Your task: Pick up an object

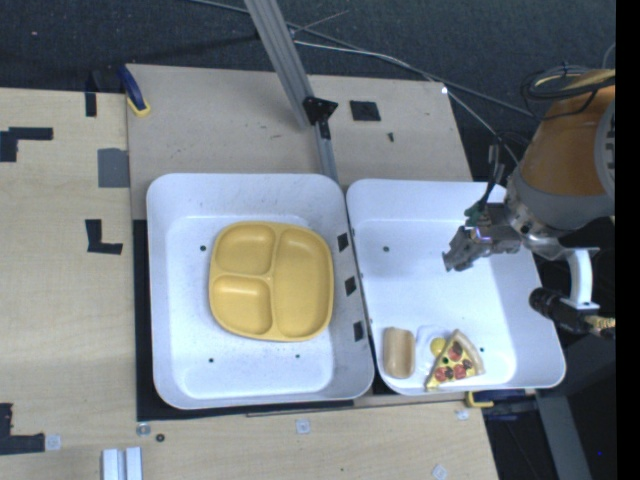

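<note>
I see the arm [565, 163] reaching in from the right over the right bin [520, 278], with the gripper [462, 256] low above that bin's bare upper middle floor. Its jaws are too dark and small for me to tell whether they're spread or pressed together; nothing visible between them. Pickable things sit at the right bin's near edge: a tan bread-like block [398, 352] and just beside it, on its right, a toy pizza slice [455, 360] with red and yellow toppings. Both are well apart from the gripper. The left bin [170, 268] holds a yellow divided plate [271, 280] lying flat near its middle. Both bins rest side by side on the desk [60, 298].
</note>
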